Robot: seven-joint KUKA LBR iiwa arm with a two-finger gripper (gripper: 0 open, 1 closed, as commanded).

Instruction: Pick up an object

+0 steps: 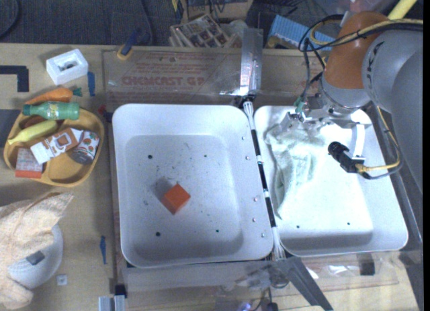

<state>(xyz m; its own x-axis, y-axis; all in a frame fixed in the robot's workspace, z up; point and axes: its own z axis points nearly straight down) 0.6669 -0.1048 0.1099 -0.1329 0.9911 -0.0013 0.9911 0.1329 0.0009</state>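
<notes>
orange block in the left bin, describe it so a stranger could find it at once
Of the two white bins, take the left bin. On its floor, left of centre, lies the orange block, a small cube. It is the bin's one bright solid thing, among dark specks.

Left bin [127, 128]: white moulded plastic, smooth, slightly satin, floor speckled with dark grit. Right bin [390, 232]: same white plastic, brighter sheen. Orange block [177, 198]: matt, flat-faced, material unclear. Cloth [292, 162]: pale, thin, crumpled fabric, soft folds. Arm [396, 68]: grey casing, smooth and matt; orange band [353, 44] glossy. Bench top [87, 236]: light wood, dull finish. Clear sheet [175, 78] behind the bins: transparent plastic, reflective. Bowl [67, 172]: yellowish, smooth. Green bottle [54, 110]: shiny plastic. Beige rag [30, 226]: coarse, rumpled cloth.
</notes>
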